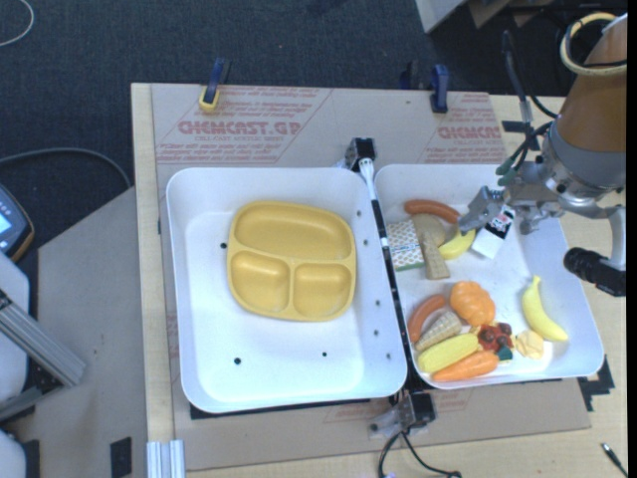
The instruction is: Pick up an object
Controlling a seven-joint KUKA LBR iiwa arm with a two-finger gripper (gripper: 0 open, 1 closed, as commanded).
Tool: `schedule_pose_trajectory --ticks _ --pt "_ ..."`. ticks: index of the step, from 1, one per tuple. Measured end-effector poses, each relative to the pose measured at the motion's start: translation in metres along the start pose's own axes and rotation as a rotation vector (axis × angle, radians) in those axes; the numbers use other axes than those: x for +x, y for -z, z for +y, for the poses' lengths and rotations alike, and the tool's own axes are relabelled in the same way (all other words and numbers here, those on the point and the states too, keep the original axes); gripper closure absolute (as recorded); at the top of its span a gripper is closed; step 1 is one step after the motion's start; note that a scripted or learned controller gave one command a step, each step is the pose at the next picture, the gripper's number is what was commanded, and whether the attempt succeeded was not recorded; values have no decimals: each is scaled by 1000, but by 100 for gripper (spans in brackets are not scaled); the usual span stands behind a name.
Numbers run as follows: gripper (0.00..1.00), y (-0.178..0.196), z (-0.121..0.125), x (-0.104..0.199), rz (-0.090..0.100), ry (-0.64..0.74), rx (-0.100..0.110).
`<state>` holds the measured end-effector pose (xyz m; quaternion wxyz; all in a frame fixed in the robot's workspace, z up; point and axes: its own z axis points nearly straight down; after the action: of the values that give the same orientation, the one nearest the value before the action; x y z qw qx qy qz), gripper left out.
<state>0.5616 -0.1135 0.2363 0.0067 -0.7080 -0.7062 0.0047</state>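
Note:
The right bin (587, 352) holds several toy foods. At its upper left lie a red sausage (431, 208), a pale patterned block (403, 244) and a tan wafer (432, 249). My gripper (486, 225) hangs low over the bin's upper middle, reaching in from the right. A small yellow piece (458, 244) lies right at the gripper's left tip; I cannot tell whether it is held. Lower down sit an orange (471, 302), a banana (540, 312), a corn cob (448, 352) and a carrot (466, 367).
The left bin (199, 347) holds a yellow divided plate (292, 260). A black divider with clamps (380, 257) runs between the bins. Blue and yellow clamps (211, 88) grip the board's far edge. Cables hang at the upper right.

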Motion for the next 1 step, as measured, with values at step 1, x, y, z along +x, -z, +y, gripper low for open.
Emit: schedule_pose_trajectory --ticks 1 --pt "0 7 2 0 -2 3 -14"
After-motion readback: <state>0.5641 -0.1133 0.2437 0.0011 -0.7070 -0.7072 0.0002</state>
